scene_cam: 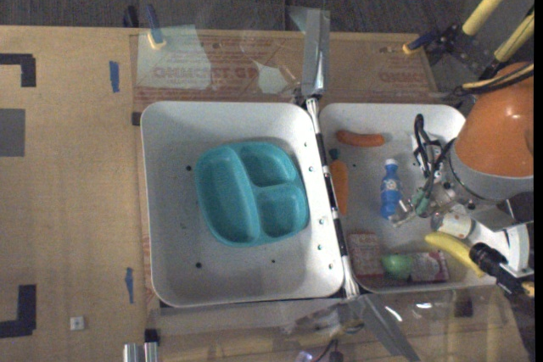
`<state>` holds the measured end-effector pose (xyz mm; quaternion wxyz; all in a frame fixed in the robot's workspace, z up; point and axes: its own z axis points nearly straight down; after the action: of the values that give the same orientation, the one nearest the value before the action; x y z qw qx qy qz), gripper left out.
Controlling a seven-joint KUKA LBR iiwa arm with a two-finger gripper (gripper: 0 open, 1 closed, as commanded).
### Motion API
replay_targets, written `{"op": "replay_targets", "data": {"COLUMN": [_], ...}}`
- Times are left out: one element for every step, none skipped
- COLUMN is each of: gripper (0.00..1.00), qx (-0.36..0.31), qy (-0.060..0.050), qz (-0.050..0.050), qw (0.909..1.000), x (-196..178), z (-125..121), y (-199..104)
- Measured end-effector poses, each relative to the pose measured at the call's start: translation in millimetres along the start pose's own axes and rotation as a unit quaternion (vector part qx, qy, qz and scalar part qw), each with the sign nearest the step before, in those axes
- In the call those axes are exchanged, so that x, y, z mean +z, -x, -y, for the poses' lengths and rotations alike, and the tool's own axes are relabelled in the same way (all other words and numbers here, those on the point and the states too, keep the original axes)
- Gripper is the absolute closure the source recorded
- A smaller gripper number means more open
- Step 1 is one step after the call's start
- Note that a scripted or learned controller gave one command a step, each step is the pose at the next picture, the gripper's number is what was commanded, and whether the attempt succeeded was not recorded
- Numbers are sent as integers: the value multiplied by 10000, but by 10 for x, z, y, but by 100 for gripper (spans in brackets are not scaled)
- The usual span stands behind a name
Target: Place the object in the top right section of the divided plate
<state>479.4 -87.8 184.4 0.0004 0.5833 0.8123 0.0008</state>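
Observation:
A teal divided plate [252,192] lies in the left white bin [170,140], with one long section on its left and two smaller ones on its right. Nothing lies in the plate's top right section [268,164]. My gripper [417,206] hangs low in the right bin [373,116], just right of a small blue bottle [390,189] lying there. The grey arm with its orange band [501,136] covers the bin's right side. Nothing visibly hangs from the gripper.
The right bin also holds an orange sausage [361,138] at the back, a carrot [339,186] along the left wall, a yellow banana [454,251], a green round object [395,264] and a flat pink packet [366,253] at the front. A metal divider [327,182] separates the bins.

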Motion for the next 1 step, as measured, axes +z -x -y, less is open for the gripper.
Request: {"op": "replay_targets", "data": {"gripper": [100], "qx": [1033], "qy": [3], "qz": [14], "qw": [9947], "x": [-430], "z": [-19], "y": [-32]}}
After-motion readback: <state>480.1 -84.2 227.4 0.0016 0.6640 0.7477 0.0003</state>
